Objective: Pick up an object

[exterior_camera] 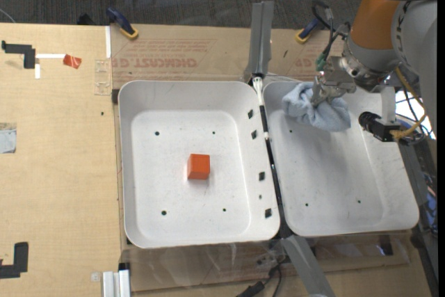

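A cardboard-covered bench (167, 52) carries two white bins. In the right bin (348, 184), near its far left corner, the gripper (325, 95) sits pressed into a crumpled pale-blue cloth (313, 111); its fingers seem closed on a fold, though the view is poor. An orange block (199, 167) lies in the left bin (139, 170), well apart from the cloth.

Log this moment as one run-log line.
arm: over right bin | pincer: on blue cloth, far-left corner | orange block: left bin, untouched | grasp: unconfirmed
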